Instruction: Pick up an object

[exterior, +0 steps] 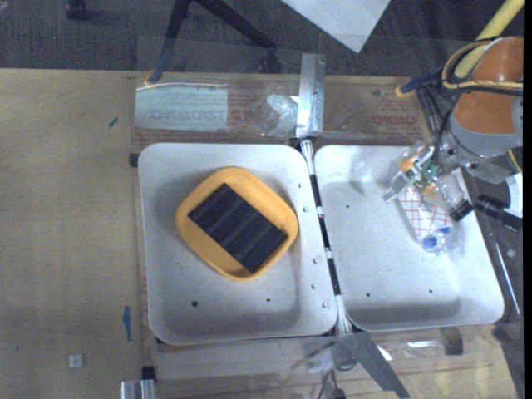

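Right bin, clear packet under tool (touching unclear)

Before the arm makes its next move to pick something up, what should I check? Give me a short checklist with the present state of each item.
1. A target lies in reach: a clear bag with red grid print is in the right bin. Ok.
2. Gripper is over that bag's upper end. Ok.
3. Bag is between the fingers: cannot tell, the wrist area is too cluttered.
4. Finger opening: cannot tell.
5. Yellow pad with dark panel sits in the left bin, apart from the arm's path. Ok.
6. Bag is clear of the bin's right wall: not ok, it lies close to it.
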